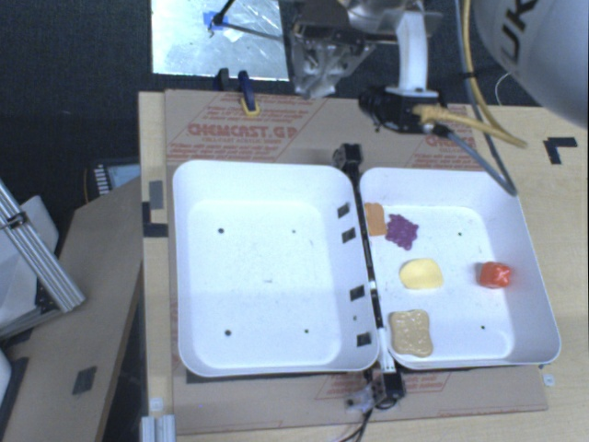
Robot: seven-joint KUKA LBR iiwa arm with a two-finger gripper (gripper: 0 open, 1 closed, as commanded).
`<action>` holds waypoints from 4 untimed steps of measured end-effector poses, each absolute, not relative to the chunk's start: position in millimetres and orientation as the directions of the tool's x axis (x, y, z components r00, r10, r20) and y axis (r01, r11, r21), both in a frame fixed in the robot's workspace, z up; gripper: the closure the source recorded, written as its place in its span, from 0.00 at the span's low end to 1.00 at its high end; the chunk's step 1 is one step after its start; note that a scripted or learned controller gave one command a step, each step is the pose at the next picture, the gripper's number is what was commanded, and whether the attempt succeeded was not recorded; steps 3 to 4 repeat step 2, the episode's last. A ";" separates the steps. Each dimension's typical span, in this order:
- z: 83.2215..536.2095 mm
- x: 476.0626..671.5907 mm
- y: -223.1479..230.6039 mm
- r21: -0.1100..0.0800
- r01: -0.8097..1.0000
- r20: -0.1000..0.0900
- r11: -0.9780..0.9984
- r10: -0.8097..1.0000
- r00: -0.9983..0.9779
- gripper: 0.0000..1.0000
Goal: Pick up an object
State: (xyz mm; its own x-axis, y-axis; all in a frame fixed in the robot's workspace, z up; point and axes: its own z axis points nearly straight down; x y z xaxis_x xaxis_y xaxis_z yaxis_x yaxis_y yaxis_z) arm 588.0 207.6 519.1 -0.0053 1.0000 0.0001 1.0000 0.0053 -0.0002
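Observation:
The right bin holds several small items: an orange block against its left wall, a purple cluster beside it, a yellow lump in the middle, a red piece at the right, and a tan waffle-like piece at the front left. My gripper hangs high at the top of the view, above the cardboard behind the bins, well away from all of them. Nothing shows between its fingers.
The left bin lies next to the right one, joined by a black hinge strip. Yellow and grey cables run over the cardboard behind the right bin. A blue clamp sits at the cardboard's back edge.

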 end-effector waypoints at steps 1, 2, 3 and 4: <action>536.6 543.4 216.9 0.002 1.000 0.002 0.006 1.000 -0.006 1.00; 535.1 549.4 222.9 0.002 1.000 0.001 0.005 1.000 -0.005 1.00; 535.1 549.4 222.9 0.002 1.000 0.001 0.005 1.000 -0.005 1.00; 535.1 549.4 222.9 0.002 1.000 0.001 0.005 1.000 -0.005 1.00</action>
